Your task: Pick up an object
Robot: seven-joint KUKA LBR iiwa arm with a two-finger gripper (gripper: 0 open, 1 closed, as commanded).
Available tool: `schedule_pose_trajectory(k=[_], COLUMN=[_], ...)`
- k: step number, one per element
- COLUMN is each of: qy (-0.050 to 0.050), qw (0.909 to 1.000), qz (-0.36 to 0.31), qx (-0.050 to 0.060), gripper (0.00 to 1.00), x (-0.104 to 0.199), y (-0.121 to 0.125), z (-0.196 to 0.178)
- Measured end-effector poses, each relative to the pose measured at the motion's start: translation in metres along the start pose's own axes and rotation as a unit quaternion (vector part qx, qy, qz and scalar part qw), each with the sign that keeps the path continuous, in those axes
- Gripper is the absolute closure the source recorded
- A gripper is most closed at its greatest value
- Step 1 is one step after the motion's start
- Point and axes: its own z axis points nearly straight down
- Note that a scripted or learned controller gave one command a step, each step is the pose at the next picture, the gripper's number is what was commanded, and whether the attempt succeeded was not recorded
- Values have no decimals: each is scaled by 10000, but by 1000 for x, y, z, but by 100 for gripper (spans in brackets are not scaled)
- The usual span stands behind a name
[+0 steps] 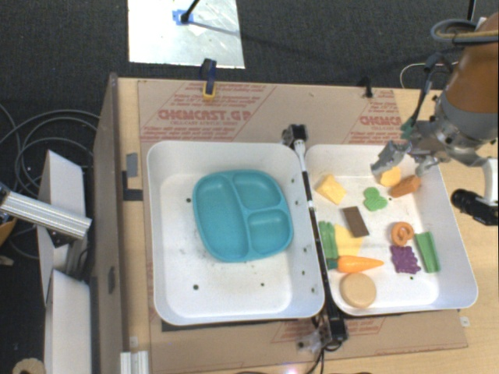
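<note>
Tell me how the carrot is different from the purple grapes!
The carrot is orange, long and pointed, smooth, and lies sideways. The purple grapes are a bumpy, short bunch. The carrot lies close to the round tan cookie, while the grapes lie next to the green stick. Both are toy foods lying in the right bin, away from the gripper.

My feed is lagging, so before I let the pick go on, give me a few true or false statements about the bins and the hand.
1. The blue divided tray lies in the left bin. True.
2. The carrot lies in the left bin. False: it lies in the right bin, beside the round tan piece.
3. The hand is over the right bin's far end. True.
4. The purple grapes sit on the blue tray. False: they lie in the right bin, next to the green stick.
</note>
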Motion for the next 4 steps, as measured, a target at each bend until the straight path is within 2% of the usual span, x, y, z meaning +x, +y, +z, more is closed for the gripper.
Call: schedule_pose_trajectory(k=[1, 2, 3, 4], qy=[14, 4, 0, -33], qw=[10000, 10000, 10000, 10000], qz=[7, 13, 9, 25], qx=[53, 24, -6, -58], gripper=[0, 0, 100, 100], x=[20, 16, 16, -56], y=[-16, -30, -28, 13], z=[115, 167, 153, 59])
